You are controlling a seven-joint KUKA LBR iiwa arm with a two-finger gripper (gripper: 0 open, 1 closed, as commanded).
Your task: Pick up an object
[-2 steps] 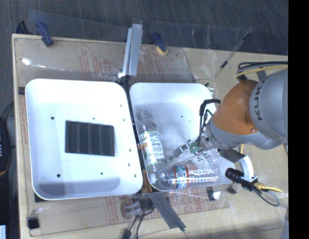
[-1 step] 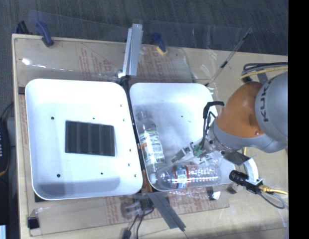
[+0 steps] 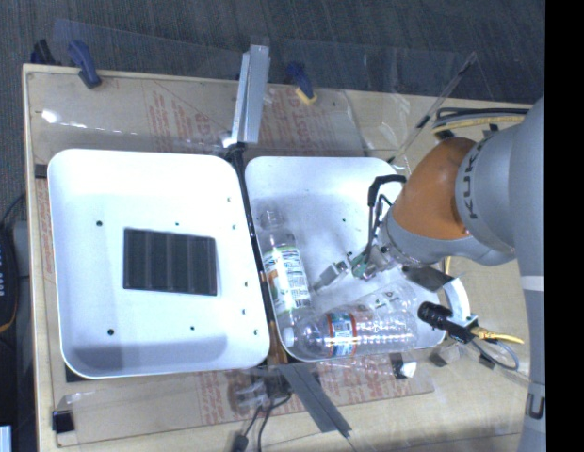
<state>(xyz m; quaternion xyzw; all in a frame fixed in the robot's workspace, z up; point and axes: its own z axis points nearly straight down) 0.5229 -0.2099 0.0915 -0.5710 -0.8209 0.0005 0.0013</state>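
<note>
The arm [image 3: 471,201] is reaching in from the right, bending over the right bin [image 3: 316,172], with its orange band sitting above the bin's right rim. The gripper [image 3: 361,266] is hanging low inside that bin, near the middle right; whether it is open or closed cannot be told, as it is small and blurred against the white floor. Nothing is visibly sitting in its grasp.

Two clear plastic bottles are lying in the right bin. One bottle [image 3: 284,271] is lying lengthwise along the left wall, its label facing up. The other [image 3: 358,328] is lying crosswise along the near wall, showing a red and blue label, just below the gripper but apart from it.

The left bin [image 3: 85,186] is holding a dark ribbed pad [image 3: 170,261] lying flat at its centre
</note>
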